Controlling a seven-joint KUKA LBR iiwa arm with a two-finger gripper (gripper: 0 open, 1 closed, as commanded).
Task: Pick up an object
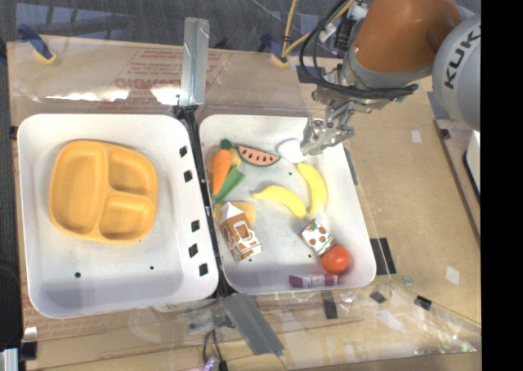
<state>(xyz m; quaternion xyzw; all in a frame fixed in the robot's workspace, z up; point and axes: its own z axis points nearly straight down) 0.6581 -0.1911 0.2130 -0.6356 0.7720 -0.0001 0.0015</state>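
The pincer hangs over the right bin's far edge, just above a small white object; whether it is clenched or released cannot be told. Nearby lie two bananas, a watermelon slice and a carrot.

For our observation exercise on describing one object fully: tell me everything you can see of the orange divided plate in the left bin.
The orange divided plate is a rounded square of smooth, plastic-looking material with three compartments: one tall one along its left side and two smaller ones stacked on the right. All three hold nothing. It lies flat, slightly turned, on the floor of the left bin, in the upper-left part, apart from the bin's walls.
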